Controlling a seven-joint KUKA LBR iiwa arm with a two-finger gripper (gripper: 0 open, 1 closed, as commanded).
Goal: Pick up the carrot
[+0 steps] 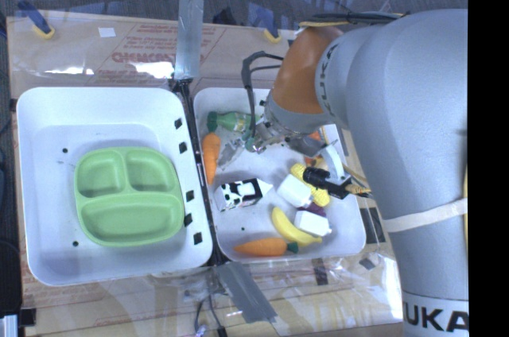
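Note:
An orange carrot lies lengthwise against the left wall of the right bin. A second carrot with a green end lies along that bin's front wall. My gripper hangs low in the back part of the right bin, just right of the first carrot and close to it. I see nothing held in it. The grey arm with its orange band covers the bin's back right corner.
Around the gripper lie a green item, a black-and-white toy, a banana, white blocks and a small yellow piece. The left bin holds a green divided plate.

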